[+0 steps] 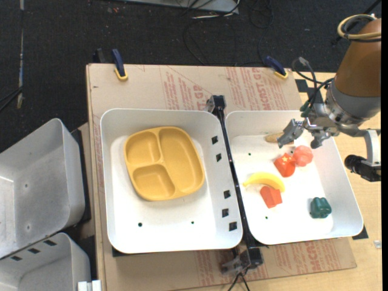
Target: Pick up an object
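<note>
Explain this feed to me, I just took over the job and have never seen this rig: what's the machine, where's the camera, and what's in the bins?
One camera looks down at a slant on a bench with two white bins. The grey and orange machine on the right is a robot arm; its gripper hangs open over the right bin with nothing between the jaws. The left bin holds a yellow divided tray. The right bin holds small toys: a red piece beside a pink one, a yellow banana, an orange block and a dark green piece.
</note>
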### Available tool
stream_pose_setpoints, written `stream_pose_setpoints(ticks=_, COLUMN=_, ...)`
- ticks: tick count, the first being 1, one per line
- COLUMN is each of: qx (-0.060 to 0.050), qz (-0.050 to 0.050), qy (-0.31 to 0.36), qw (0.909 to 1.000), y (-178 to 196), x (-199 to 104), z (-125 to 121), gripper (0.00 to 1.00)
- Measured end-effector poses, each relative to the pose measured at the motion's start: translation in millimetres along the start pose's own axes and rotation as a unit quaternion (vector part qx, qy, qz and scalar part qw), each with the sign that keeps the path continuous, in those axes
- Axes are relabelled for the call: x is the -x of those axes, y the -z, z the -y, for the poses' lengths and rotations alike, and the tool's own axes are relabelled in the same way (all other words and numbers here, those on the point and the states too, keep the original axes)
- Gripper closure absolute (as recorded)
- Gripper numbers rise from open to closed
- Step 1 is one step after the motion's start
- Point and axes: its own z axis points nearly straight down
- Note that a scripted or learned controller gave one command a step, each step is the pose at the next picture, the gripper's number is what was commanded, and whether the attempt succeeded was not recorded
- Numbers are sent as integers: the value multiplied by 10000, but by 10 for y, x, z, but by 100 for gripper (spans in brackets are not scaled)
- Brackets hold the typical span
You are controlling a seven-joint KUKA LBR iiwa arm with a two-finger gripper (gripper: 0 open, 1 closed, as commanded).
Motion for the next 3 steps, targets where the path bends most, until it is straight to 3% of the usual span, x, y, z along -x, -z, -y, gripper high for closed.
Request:
stream_pose_setpoints(ticks=1, qx=65, qz=9, qy=14, qw=10000, y=76, x=-4, z=-24, gripper=0)
stream_pose_setpoints(ticks=3, qx=46, qz=8, qy=-3, qw=10000, y=-1111, x=2, z=-48, gripper=0)
